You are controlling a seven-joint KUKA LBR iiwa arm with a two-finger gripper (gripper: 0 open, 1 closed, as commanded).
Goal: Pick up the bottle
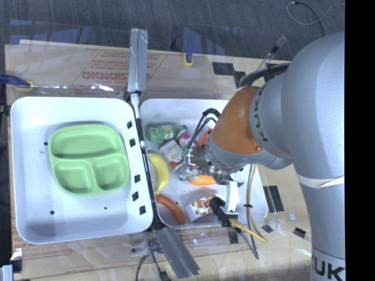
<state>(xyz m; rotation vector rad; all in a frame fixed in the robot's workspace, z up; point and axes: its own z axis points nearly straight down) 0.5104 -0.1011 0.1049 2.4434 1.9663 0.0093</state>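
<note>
Bottle [159,133]: small, green, see-through plastic, lying on its side at the far left corner of the right bin [176,105], just beside a white labelled packet [171,150] and above a yellow banana [158,170]. Gripper [190,163] down in the middle of that bin, near an orange carrot [203,180], with a sausage [170,208] and a small carton [201,207] lower down; can't tell if the jaws are wide or narrow, too buried in clutter and wrist. Over in the left bin [29,157], just a green divided tray [89,159].
</note>
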